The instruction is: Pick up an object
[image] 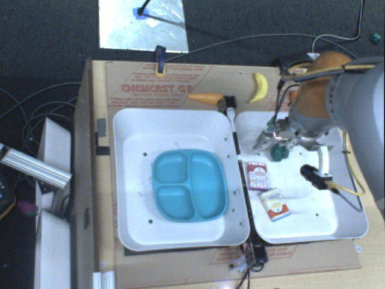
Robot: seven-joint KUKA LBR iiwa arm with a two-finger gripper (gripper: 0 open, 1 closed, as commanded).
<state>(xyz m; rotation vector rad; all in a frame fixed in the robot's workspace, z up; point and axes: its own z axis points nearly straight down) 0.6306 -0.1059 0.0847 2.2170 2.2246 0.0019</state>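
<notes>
The end effector [274,138] hangs low over the upper part of the right bin [349,221]; whether it is spread or pinched I cannot tell. A small green object [278,153] sits just below it, touching or nearly so, with two cartons [257,176] lower left
</notes>
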